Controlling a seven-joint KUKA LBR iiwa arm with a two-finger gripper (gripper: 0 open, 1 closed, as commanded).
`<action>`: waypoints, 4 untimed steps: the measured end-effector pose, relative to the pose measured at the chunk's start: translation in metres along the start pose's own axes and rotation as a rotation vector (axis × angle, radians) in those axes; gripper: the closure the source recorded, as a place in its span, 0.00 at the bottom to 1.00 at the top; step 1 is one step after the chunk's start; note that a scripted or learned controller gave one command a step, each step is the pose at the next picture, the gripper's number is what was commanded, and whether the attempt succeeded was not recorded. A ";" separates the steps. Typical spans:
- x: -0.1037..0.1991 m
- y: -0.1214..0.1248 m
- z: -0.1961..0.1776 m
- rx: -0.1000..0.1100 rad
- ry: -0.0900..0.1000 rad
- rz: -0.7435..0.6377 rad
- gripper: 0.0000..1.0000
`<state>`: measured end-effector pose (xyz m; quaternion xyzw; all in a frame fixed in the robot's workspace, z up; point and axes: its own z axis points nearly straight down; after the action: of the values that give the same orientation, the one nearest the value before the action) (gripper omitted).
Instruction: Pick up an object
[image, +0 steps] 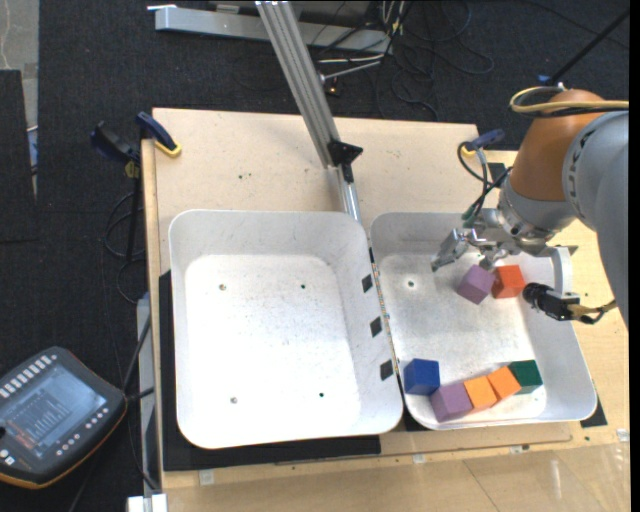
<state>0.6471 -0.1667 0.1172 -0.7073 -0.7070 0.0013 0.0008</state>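
My gripper (462, 262) hangs over the far part of the right bin (566, 345), reaching in from the right. Right below it, and touching or nearly touching it, is a tilted purple block (475, 285). A red-orange block (509, 280) sits against the purple one's right side. Along the bin's near wall runs a row of blocks: a blue cube (421, 376), a purple block (451, 401), two orange blocks (480, 392) (503, 383) and a green block (526, 375).
The left bin (190, 300) stands beside the right one, sharing a middle wall. A slanted metal pole (310, 100) crosses the back of the bench. A teach pendant (50, 410) lies off the bench at the lower left.
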 end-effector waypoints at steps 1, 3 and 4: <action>0.000 0.000 0.022 -0.003 -0.001 -0.001 0.00; -0.001 0.000 -0.033 -0.009 -0.001 0.001 1.00; -0.004 0.001 -0.098 -0.013 -0.002 -0.002 1.00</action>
<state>0.6483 -0.1709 0.2152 -0.7066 -0.7076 -0.0023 -0.0045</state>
